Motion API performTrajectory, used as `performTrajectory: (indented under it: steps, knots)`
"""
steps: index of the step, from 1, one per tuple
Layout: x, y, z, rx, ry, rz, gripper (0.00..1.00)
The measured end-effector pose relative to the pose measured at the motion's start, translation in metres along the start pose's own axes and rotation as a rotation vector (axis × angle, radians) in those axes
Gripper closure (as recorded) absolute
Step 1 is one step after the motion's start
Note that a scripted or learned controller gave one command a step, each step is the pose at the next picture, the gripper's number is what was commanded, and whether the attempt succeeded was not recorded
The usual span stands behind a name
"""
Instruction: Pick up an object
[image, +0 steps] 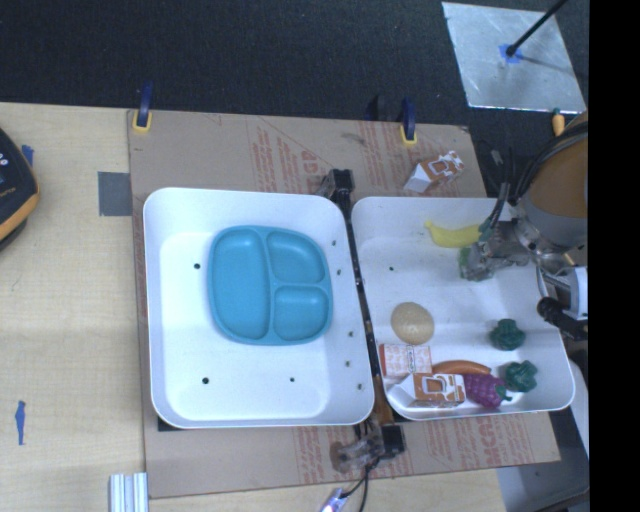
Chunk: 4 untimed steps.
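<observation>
Grey metal fingers (478, 262) hang low over the right bin (560, 395); we cannot tell whether they are parted or closed. Just beside them we see one yellow banana (450, 235). Further out in that bin we count two green broccoli pieces (507, 333), one round tan bun (412, 322), two small cartons (406, 359), one orange sausage (462, 368) and one purple piece (484, 391). The left bin (170, 300) carries one blue divided plate (270, 284). A third carton (436, 171) lies on the tabletop (60, 320).
</observation>
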<state>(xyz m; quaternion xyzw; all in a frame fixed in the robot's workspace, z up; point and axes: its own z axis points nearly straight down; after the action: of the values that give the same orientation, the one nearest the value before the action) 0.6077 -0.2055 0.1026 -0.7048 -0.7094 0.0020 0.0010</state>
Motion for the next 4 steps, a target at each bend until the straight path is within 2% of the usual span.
performTrajectory:
  steps: [1, 2, 3, 4]
  knots:
    - [0.011, -0.011, -0.114, -0.005, 0.0, 0.002, 1.0]
    - [-0.006, -0.013, -0.131, -0.004, 0.001, 0.003, 1.0]
    - [0.044, -0.044, -0.106, 0.0, 0.001, 0.0, 1.0]
    - [0.007, -0.016, -0.113, -0.003, 0.001, 0.004, 1.0]
